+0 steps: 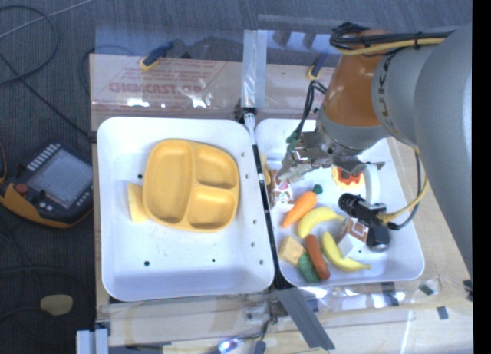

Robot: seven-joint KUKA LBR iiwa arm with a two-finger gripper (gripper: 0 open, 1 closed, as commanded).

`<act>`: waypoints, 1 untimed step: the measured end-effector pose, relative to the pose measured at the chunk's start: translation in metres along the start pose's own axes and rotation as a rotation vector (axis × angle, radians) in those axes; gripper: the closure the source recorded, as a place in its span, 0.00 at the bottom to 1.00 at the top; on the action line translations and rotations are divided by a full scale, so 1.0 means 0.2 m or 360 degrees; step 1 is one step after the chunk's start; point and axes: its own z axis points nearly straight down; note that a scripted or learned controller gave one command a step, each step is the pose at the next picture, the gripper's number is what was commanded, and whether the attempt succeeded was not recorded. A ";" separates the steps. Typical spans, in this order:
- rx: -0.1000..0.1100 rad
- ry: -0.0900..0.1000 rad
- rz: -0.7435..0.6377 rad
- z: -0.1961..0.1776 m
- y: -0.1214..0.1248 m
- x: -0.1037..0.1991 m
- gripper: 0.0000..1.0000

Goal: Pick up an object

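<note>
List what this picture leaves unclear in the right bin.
- Gripper: its fingers are small and blurred against the clutter below the wrist, so their state is unreadable.
- Small items beside the carrot, near the divider: too small and blurred to identify.
- Back part of the right bin: hidden under the arm.
- Green item: partly covered by the red piece; its shape is unclear.

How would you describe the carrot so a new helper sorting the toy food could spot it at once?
Look in the right-hand shallow white bin, the one under the grey arm, not the bin holding the yellow divided plastic plate. Near that bin's middle, just above a curved yellow toy banana, lies the orange tapered toy carrot. It is the only plain orange, pointed piece; the sausage-shaped piece lower down is darker red.
</note>
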 end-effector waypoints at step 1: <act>0.0000 -0.0001 0.0001 0.00 0.00 0.00 0.00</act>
